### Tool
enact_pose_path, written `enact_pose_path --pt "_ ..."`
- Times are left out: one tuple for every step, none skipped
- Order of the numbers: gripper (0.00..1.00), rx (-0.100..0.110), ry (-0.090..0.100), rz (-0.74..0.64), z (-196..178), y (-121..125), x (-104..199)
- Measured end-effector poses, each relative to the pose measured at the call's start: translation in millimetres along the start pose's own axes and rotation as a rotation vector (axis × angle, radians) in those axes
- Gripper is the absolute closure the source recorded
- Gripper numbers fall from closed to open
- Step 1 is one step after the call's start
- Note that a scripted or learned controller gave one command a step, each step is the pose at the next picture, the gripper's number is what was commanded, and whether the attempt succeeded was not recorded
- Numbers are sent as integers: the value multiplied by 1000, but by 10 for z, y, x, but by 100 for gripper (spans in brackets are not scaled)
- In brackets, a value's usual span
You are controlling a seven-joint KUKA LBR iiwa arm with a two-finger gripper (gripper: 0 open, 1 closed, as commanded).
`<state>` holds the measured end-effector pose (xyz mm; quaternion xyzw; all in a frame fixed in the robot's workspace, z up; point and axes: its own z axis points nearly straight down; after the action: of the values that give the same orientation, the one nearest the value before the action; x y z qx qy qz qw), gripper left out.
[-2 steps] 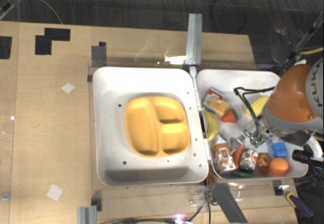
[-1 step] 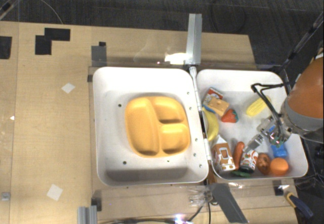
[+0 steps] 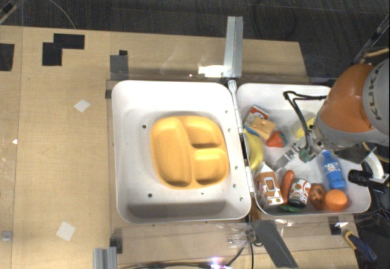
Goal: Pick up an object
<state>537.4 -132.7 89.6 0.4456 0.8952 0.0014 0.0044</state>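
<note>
Reaching into the right bin point(image 3: 364, 199), my end effector point(image 3: 300, 153) (grip state I cannot tell) hovers near the strawberry point(image 3: 276, 139): light, rigid-looking, best pinched across its middle.

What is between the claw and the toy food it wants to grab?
Nothing visible. The claw hangs low inside the right bin, with the strawberry, banana and carrot lying close around it, uncovered.

Claw point(image 3: 303, 153) fingers too small, blurred
</note>
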Motion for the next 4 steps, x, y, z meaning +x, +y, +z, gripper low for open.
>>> enact_pose_path --pt "0 -1 0 192 23 761 -421" --pt "0 -2 0 0 -978 1079 72" --pt "0 4 4 88 -945 1316 62" --pt "0 3 5 -259 -941 1464 267"
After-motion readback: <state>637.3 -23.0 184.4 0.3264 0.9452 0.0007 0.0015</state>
